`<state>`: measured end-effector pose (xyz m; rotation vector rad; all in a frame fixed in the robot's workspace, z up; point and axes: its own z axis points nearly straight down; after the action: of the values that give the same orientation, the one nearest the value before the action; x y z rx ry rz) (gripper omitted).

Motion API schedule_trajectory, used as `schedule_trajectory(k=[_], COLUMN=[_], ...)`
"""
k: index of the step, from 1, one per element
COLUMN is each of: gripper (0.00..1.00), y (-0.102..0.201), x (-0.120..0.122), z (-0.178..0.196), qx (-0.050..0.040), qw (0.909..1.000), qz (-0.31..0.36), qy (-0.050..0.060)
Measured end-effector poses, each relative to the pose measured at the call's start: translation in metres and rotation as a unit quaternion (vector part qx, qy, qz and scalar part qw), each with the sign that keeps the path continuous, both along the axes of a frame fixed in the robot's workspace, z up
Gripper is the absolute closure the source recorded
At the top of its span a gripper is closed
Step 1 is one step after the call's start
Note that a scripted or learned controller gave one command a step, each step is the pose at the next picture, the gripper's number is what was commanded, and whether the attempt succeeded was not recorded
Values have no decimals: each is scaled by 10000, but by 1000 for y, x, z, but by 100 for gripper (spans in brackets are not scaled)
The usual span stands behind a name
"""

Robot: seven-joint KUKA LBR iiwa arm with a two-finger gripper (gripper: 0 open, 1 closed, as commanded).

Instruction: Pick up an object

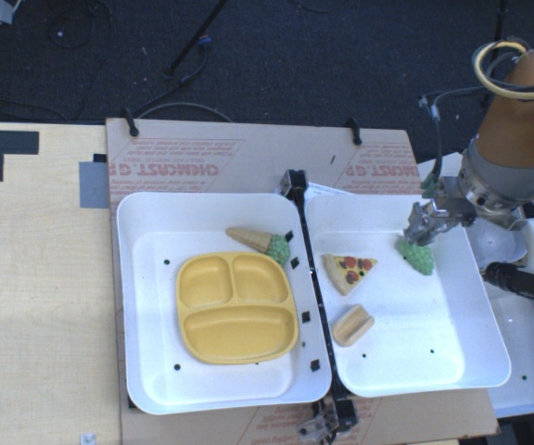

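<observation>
My gripper point(419, 230) hangs over the far right part of the right bin point(471, 360). A green bumpy toy point(419, 257), like a bunch of grapes, lies directly under and against its tip; I cannot see whether it is gripped. A toy pizza slice point(349, 270) lies in the right bin near the divider. A tan bread-like block point(352, 324) rests just in front of the slice. In the left bin point(146, 341) sit a yellow divided plate point(236, 304) and a cone with a green top point(261, 241).
A black divider point(309, 286) runs between the two bins. The arm point(508, 146) comes in from the upper right. Brown cardboard point(248, 160) lies behind the bins, and a pale wooden bench top point(35, 286) is at the left.
</observation>
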<state>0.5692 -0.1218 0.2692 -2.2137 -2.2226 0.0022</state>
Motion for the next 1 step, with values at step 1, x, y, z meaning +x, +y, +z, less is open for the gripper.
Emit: schedule_trajectory(k=[1], gripper=[100], y=[52], x=[-23], z=[-3], qx=[-2], qw=[10000], qz=[-1], qy=[8])
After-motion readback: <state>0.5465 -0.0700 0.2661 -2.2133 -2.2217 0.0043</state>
